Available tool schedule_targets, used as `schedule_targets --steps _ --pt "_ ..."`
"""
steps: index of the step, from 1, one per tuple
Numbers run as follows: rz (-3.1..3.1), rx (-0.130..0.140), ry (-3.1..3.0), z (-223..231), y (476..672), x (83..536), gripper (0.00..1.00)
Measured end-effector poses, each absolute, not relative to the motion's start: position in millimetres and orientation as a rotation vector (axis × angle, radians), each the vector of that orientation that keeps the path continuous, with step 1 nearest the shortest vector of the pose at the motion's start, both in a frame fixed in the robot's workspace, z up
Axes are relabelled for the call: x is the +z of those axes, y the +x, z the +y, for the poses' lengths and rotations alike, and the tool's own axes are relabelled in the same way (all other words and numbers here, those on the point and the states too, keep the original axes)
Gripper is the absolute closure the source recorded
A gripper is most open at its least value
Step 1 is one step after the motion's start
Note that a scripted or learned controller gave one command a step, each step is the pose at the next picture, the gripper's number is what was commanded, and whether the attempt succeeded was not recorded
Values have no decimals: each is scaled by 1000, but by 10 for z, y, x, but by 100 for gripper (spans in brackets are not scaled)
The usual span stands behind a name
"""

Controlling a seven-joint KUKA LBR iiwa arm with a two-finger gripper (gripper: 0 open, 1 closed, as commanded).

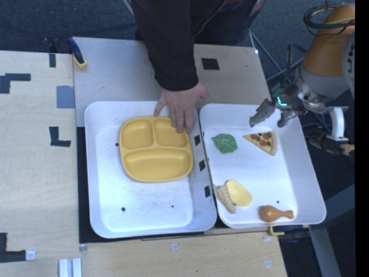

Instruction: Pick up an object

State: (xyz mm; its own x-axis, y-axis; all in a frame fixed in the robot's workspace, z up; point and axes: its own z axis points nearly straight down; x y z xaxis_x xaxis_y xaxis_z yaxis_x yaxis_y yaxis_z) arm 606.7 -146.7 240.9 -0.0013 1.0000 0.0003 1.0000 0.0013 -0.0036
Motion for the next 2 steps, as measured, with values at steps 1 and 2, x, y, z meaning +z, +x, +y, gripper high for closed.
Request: schedule_targets --steps 1,2 --pt "-2223 2 -2219 -1466 6072 2418 0" --pt "-2222 5 -2218 -1387 6136 1876 0"
